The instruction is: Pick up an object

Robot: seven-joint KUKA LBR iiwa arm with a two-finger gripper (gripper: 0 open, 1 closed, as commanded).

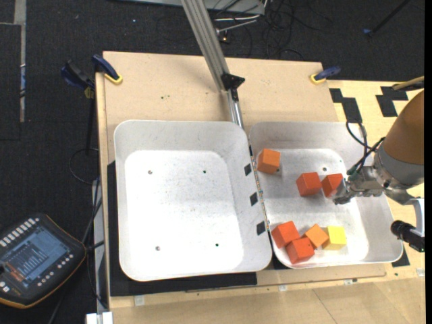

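Several small blocks lie in the right bin [378,252]. An orange cube [269,160] sits near its upper left corner. Two red cubes [308,183] [331,183] rest side by side in the middle. Near the front edge are two red blocks [285,233] [300,250], an orange block [316,235] and a yellow block [336,235], bunched together. My gripper [345,193] is low in the right bin, right against the right-hand red cube's right side. Its body hides that side of the cube.
The left bin [135,147] lies beside the right one, with a divider edge [253,187] between them. A metal pole [209,39] slants down from the top toward the bins' back. A teach pendant [34,258] lies off the bench at lower left.
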